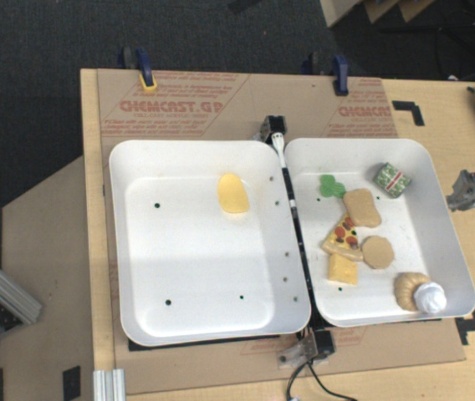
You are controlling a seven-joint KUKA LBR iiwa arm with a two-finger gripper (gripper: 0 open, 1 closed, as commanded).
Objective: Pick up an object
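Cardboard (179, 98) is covering the bench, with two white bins sitting on it side by side. A yellow oval piece (232, 194) is lying alone in the left bin (125, 224), toward its far side. In the right bin (438, 215), a green piece (331, 186), a pizza slice (343, 237), a yellow block (344, 270), two tan rounds (362, 207) and a green-and-white can (392, 179) are lying close together, and a brown lump (408, 291) is touching a white cap (430, 298) at the near corner. How the gripper is set, I cannot tell
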